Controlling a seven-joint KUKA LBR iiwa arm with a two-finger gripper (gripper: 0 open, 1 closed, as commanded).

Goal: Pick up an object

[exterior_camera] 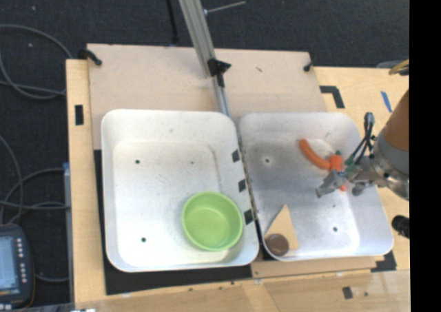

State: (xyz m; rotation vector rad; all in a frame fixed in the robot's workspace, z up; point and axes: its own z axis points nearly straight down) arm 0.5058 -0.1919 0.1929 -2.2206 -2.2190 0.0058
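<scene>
Orange carrot [315,154] lies beside the gripper [335,183]; you cannot tell its grip, so go down slowly, right over it.

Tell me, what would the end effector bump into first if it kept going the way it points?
Probably the bare floor of the right bin. The end effector points down and left, just below the orange tool. Depth is hard to judge from above.

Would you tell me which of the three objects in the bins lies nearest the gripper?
The orange object, in the right bin beside the gripper. The cone lies farther off; the green bowl sits in the left bin.
</scene>
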